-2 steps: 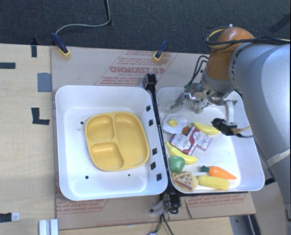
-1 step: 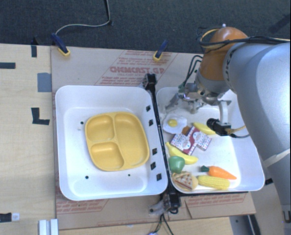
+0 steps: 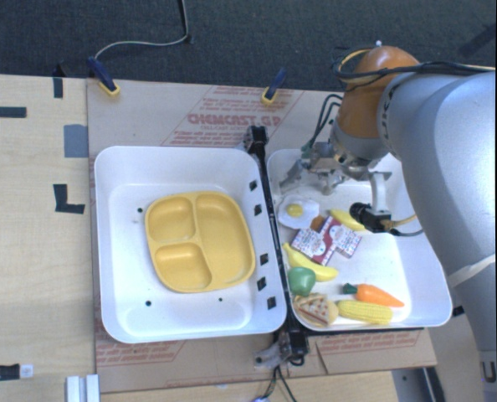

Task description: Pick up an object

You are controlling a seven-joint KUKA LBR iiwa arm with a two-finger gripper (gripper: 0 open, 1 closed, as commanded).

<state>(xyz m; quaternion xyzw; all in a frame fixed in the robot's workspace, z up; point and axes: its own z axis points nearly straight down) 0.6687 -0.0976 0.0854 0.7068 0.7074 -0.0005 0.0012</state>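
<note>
While the gripper (image 3: 320, 177) hangs low over the right bin's (image 3: 416, 296) far end, I cannot tell its state.
Just near of it lies a glossy fried-egg toy (image 3: 296, 212); farther toward me sit red-and-white packets (image 3: 325, 241), a banana (image 3: 311, 264), corn (image 3: 364, 311) and a carrot (image 3: 377, 294). I see a yellow divided tray (image 3: 200, 240) in the left bin (image 3: 123, 224), on cardboard (image 3: 190, 115).

A bulky grey arm (image 3: 449, 141) — orange band (image 3: 374, 86) above the wrist — trailing thin black cables (image 3: 399, 224).
</note>
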